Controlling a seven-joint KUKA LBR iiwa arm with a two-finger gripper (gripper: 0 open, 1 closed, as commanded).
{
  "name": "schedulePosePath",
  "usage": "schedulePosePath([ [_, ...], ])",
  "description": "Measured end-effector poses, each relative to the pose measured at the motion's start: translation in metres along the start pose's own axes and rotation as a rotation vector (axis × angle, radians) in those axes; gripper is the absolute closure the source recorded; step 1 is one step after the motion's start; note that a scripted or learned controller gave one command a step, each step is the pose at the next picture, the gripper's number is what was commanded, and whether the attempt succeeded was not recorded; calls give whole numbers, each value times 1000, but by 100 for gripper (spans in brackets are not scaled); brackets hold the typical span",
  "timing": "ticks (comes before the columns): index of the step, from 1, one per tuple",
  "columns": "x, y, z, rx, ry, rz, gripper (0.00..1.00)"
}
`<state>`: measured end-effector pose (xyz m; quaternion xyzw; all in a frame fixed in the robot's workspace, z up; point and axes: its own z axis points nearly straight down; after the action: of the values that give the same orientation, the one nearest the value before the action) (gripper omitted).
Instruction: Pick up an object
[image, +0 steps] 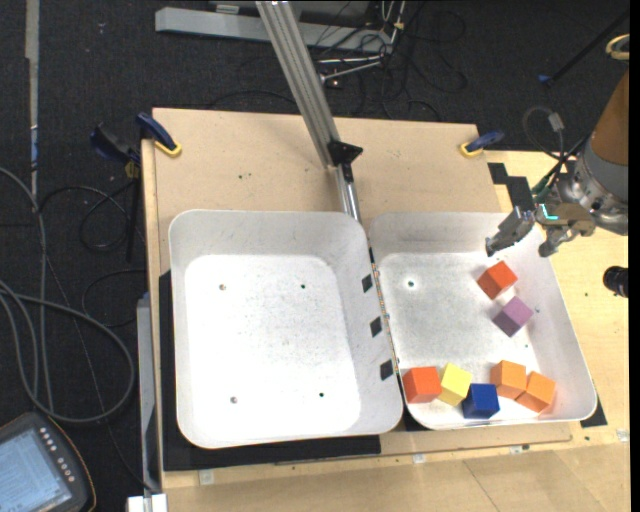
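The right bin (440, 300) holds several small blocks. An orange block (496, 278) lies near its far right side, with a purple block (514, 315) just in front of it. Along the near wall sit an orange-red block (423, 383), a yellow block (455, 384), a blue block (481, 400) and two orange blocks (525, 384). My gripper (528, 240) hangs above the bin's far right rim, open, its two dark fingers spread with nothing between them. It is up and slightly right of the orange block, apart from it.
The left bin (265, 330) lies beside the right one. A slanted metal pole (305, 80) reaches down to the bins' shared far edge. Blue-and-yellow clamps (155, 132) grip the board's far corners. Cables lie on the dark floor around the bench.
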<state>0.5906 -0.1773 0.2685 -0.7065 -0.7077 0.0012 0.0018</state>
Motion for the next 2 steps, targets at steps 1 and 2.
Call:
schedulePosePath([
  [1, 0, 1, -2, -4, -1, -1, 0],
  [2, 1, 10, 48, 0, -1, -1, 0],
])
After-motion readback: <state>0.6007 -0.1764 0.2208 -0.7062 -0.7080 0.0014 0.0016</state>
